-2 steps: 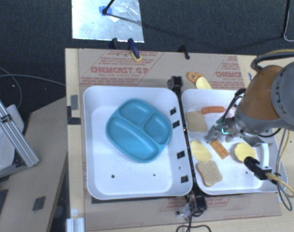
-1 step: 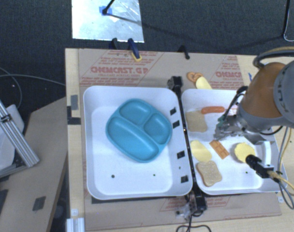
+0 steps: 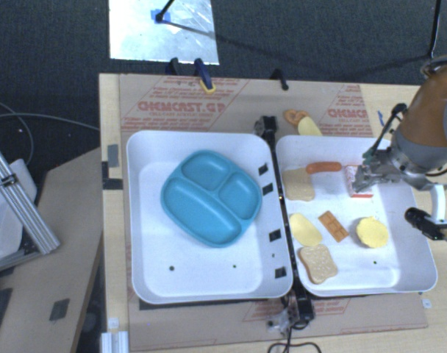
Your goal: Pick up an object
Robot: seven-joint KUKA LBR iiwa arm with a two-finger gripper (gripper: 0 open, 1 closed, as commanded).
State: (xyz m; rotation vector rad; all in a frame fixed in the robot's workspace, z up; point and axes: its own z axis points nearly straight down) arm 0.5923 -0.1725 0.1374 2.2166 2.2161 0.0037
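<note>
- The gripper sits low in the upper right of the right bin, over a small red-and-white item at its tip.
- Whether its fingers are spread or closed, I cannot tell.
- Nothing looks lifted yet; the pick appears to be at the reaching or grasping stage.
- Candidate objects lie nearby in that bin: a sausage, a bread slice, a cracker, and a yellow round piece.
- The blue divided plate rests in the left bin.

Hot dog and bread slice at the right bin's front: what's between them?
In the camera view, between the hot dog and the front bread slice lie a pale toast piece, a yellow oval piece and an orange cracker.
</note>
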